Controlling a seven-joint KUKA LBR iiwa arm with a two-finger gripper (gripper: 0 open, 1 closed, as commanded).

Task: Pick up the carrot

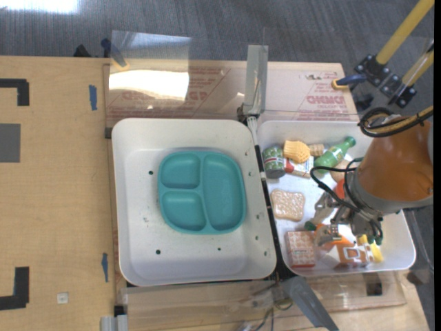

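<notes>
The carrot (329, 239), a small orange piece with a bit of green at its end, lies in the right bin (406, 254) near the front, among other toy foods. My gripper (332, 221) is lowered into this bin right above the carrot, beneath the orange wrist band (400, 167). The gripper's body hides part of the carrot, and whether they touch cannot be made out.
Around the carrot lie a pink packet (301, 247), an orange carton (351, 254), a cracker (287, 204), a green bottle (334, 154), a yellow wedge (297, 150) and a green can (273, 160). The left bin (131, 205) holds a teal divided plate (203, 190).
</notes>
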